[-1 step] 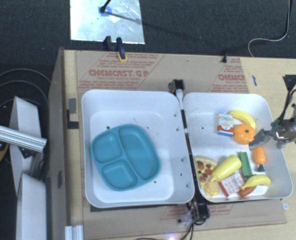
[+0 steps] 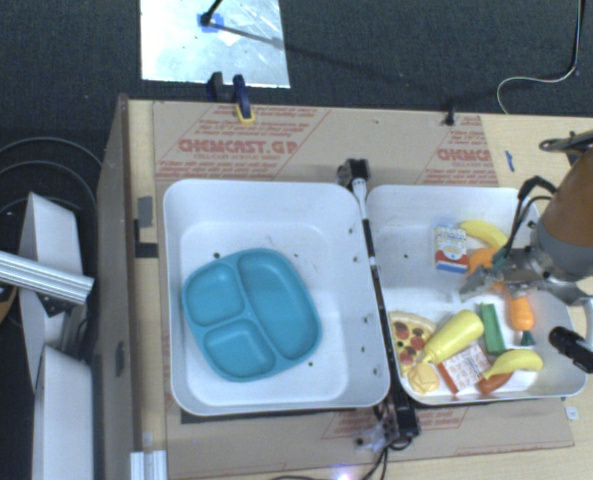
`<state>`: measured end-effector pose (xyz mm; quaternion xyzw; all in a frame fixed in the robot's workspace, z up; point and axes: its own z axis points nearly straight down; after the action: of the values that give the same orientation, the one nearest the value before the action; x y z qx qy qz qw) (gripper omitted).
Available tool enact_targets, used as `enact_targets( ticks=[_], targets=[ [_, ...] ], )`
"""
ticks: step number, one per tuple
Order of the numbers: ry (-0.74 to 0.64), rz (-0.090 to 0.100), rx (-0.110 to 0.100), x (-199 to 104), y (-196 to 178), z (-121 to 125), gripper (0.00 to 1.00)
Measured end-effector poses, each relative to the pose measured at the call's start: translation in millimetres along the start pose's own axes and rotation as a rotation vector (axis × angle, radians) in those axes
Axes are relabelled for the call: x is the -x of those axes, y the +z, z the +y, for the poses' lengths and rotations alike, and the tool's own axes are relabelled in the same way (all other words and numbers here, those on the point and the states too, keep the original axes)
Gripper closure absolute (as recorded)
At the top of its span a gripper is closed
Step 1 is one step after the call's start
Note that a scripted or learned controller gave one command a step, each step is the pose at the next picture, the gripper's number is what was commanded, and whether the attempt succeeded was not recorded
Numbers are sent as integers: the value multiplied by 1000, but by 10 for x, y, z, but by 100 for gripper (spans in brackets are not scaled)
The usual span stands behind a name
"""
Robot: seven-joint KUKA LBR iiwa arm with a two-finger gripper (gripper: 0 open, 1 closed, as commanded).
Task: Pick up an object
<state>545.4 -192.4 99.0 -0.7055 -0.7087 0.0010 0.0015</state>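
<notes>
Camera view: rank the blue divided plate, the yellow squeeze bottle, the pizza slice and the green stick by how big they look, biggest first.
1. blue divided plate
2. yellow squeeze bottle
3. pizza slice, looks close to the bottle, so that order is unsure
4. green stick

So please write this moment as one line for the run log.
arm: over right bin | gripper: low among toy food, beside carrot | left bin: blue plate | grasp: not seen

You've got toy food piled in the right white bin (image 2: 416, 218): yellow plastic banana (image 2: 484, 232), small orange carrot (image 2: 521, 314), green stick (image 2: 491, 326), pizza slice (image 2: 409, 332).
</notes>
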Motion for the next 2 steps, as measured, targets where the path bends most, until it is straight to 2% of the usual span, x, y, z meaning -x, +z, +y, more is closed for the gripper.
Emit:
enact_targets(
  ticks=[1, 2],
  targets=[
    [-2, -4, 13, 148, -342, 561, 0],
    [-5, -8, 22, -63, 85, 1302, 0]
  ],
)
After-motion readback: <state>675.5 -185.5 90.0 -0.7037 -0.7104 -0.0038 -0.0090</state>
